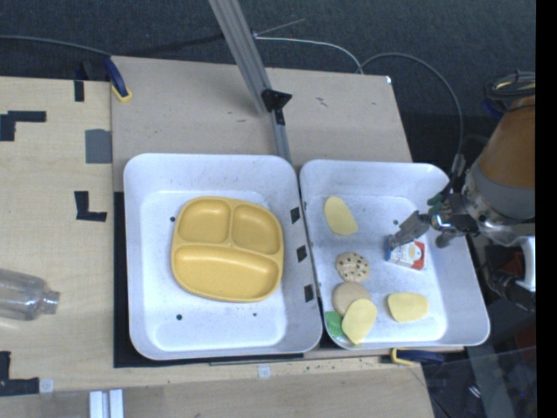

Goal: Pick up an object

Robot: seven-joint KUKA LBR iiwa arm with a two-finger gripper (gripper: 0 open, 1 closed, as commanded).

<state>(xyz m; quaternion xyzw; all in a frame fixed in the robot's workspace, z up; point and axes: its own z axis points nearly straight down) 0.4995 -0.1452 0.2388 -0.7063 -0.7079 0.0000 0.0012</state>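
Camera view, read from its left side toward the gripper: a clear plastic bottle lies on the bench well away from the gripper, outside both bins. Next comes the left bin, which carries a yellow divided plate near its middle; bare white floor runs all round the plate, widest along the bin's near rim. A grey metal rail slants down from the top of the view and ends at the wall where the two bins meet.

The right bin holds the small items. Farthest from the gripper on its left side is a yellow oval piece, with a speckled cookie below it, then a beige round piece, a pale yellow piece and a green piece crowded into the near left corner. Another yellow piece lies toward the near right rim. The upper middle of this bin's floor is bare, giving open room there.

A small red and white packet lies right under the gripper, whose fingers point down and to the left, tips just above or touching the packet's top edge. I cannot tell whether the fingers are spread or closed, and no item shows between them. The arm enters over the bin's right rim.
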